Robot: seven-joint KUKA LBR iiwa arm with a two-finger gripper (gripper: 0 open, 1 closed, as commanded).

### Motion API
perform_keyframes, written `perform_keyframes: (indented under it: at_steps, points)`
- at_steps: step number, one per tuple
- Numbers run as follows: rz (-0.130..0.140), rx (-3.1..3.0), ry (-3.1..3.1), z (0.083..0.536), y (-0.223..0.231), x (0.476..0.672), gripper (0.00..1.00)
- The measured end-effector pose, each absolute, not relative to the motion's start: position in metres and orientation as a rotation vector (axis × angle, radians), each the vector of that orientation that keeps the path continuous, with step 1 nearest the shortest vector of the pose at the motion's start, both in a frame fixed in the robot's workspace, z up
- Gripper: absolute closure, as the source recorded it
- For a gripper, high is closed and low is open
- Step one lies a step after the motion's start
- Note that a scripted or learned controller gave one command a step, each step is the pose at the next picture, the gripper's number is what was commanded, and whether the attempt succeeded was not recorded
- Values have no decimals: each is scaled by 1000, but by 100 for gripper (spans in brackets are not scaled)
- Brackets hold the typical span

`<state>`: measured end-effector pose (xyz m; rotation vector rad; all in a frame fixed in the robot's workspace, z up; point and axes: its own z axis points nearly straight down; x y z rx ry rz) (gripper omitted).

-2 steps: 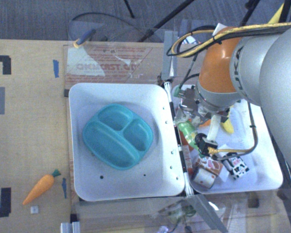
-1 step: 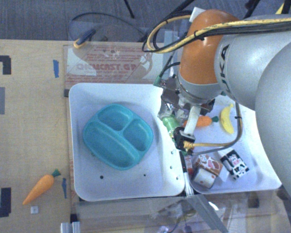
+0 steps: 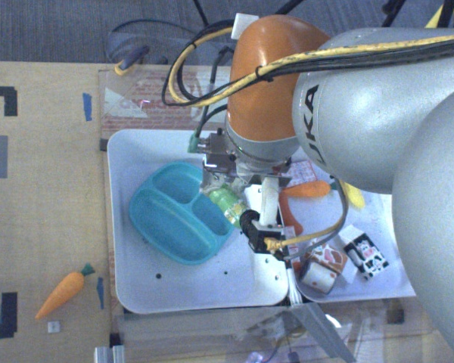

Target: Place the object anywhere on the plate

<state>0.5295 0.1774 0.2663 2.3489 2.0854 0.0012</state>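
A blue divided plate (image 3: 174, 214) lies in the left bin (image 3: 136, 165), slightly tilted. My gripper (image 3: 218, 178) hangs under the orange wrist band, over the plate's upper right rim. A light green object (image 3: 227, 204) sits directly below the gripper, at the plate's right edge, partly over the rim. The wrist hides how the gripper meets the green object.
The right bin (image 3: 378, 282) holds an orange carrot-like piece (image 3: 310, 190), a yellow piece (image 3: 353, 197), a black-and-white carton (image 3: 365, 254) and a red-and-white can (image 3: 323, 267). A toy carrot (image 3: 60, 293) lies on the bench left of the bins. The arm covers the upper right.
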Motion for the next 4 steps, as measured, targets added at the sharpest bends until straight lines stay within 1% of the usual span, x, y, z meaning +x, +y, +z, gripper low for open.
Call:
perform_keyframes:
  at_steps: [1,2,3,4]
  points:
    - [1,2348,2086,266,177,529,0]
    - [3,2346,2086,276,178,530,100]
    - [-5,2127,2316,216,225,479,100]
    - [-1,2133,2310,226,224,480,100]
